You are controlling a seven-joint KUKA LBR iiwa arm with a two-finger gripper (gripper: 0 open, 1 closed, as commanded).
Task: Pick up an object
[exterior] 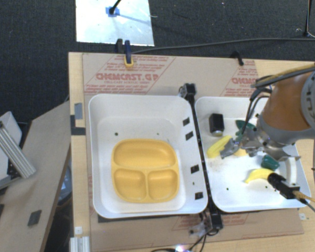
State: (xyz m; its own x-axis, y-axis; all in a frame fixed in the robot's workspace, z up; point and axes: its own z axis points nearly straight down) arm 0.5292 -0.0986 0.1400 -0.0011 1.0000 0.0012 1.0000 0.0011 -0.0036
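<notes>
End effector (pixel 232 150) hung low in the right bin (pixel 220 203), touching a yellow banana (pixel 218 146) lying diagonally, upper end toward the bench's far right corner; grip state unclear.

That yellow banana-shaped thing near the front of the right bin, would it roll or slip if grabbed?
The banana looks like smooth, stiff plastic, so it may slip. Its curve probably makes it rock or spin, not roll straight. It seems light, so a nudge could slide it across the right bin.
</notes>
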